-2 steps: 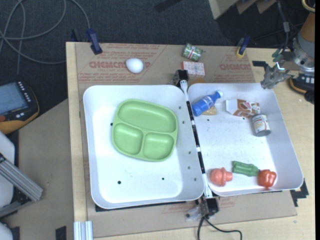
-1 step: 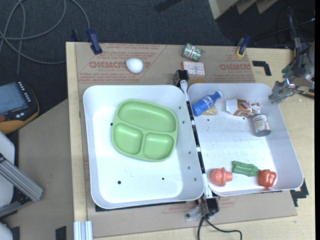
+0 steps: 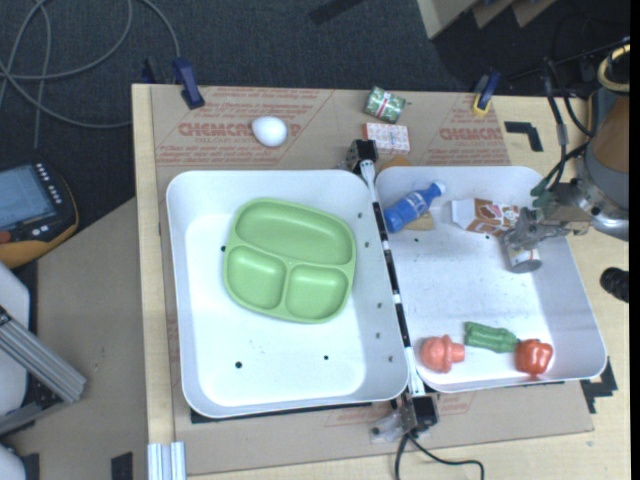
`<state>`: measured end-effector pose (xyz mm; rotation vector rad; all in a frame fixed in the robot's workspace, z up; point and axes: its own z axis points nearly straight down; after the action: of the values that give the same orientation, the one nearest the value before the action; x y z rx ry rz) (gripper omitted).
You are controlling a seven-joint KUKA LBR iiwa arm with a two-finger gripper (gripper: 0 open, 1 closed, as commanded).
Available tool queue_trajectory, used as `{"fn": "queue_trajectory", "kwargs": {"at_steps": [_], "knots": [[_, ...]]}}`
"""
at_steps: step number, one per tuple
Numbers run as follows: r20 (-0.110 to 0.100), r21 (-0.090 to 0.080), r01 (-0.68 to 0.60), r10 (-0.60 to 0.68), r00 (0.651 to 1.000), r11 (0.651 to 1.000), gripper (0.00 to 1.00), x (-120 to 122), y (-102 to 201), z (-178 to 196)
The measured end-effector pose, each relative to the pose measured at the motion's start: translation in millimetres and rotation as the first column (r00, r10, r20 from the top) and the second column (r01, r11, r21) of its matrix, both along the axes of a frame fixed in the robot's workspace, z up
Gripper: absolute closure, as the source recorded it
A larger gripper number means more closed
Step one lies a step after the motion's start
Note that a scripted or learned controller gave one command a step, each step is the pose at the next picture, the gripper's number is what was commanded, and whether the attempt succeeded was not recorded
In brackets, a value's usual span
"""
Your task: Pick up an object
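Gripper [image 3: 522, 248], grip unclear, hovers in right bin [image 3: 570, 298]; carton [image 3: 487, 214] just up-left of it, long axis sideways

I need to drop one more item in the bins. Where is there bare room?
Left bin: floor below the green divided plate. Right bin: middle, between the blue bottle and the toy vegetables. Crowded near the gripper and the carton.
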<state>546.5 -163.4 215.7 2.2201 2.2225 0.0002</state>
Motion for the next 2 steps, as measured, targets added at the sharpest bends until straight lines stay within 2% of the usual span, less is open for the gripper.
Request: {"fn": "queue_trajectory", "kwargs": {"at_steps": [1,2], "knots": [[0.002,-0.002,0.0,0.0,1.0,1.0,1.0,56.1,-28.8,8.6],[0.002,-0.002,0.0,0.0,1.0,1.0,0.0,56.1,-28.7,8.5]]}}
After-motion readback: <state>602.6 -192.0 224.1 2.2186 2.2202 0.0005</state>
